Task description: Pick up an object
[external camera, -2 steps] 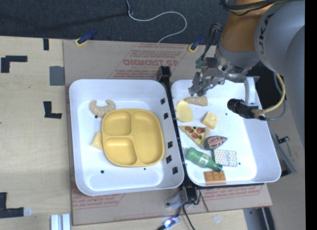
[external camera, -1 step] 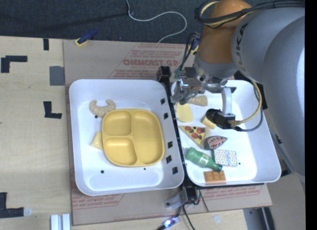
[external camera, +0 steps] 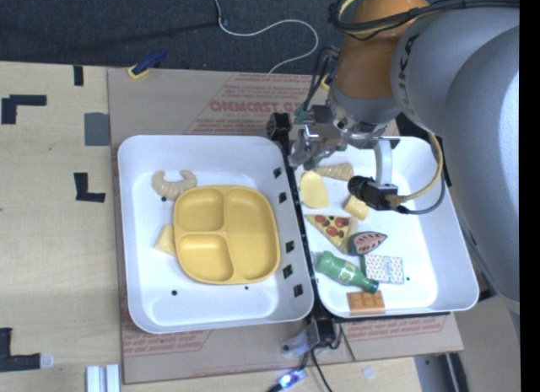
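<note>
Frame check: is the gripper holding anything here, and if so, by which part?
Cannot be told. The gripper sits low over the right bin, just above the cone-shaped piece, with nothing visibly between its fingers.

Pincer [external camera: 305,147] over right bin [external camera: 439,285]; yellow tray [external camera: 226,234] in left bin [external camera: 139,213].

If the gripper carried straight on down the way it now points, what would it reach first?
Most likely the pale yellow wedge in the right bin, just below the gripper. The cone lies close beside it, and depth is unclear from this slant.
</note>
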You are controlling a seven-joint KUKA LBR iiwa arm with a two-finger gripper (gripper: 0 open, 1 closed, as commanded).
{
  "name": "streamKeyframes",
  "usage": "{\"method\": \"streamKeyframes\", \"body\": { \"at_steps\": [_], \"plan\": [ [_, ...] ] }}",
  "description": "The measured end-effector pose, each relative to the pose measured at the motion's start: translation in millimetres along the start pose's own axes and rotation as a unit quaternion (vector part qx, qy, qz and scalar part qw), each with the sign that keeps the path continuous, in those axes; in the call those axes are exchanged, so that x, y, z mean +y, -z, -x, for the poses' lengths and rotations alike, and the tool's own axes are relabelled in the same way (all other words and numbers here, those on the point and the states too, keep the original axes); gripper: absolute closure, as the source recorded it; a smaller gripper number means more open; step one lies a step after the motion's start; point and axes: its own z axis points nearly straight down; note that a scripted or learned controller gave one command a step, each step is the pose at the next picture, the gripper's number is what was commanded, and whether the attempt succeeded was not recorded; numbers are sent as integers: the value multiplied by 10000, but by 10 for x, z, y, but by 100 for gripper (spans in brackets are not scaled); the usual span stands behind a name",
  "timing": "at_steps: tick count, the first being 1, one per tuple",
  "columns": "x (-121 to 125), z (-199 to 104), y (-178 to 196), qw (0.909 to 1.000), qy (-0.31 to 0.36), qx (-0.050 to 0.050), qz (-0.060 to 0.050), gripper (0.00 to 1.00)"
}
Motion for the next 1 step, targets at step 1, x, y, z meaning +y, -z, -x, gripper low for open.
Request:
{"method": "streamKeyframes", "body": {
  "at_steps": [1],
  "plan": [
    [-55, 126, -53, 10000, -7, -8, -8, 100]
  ]
}}
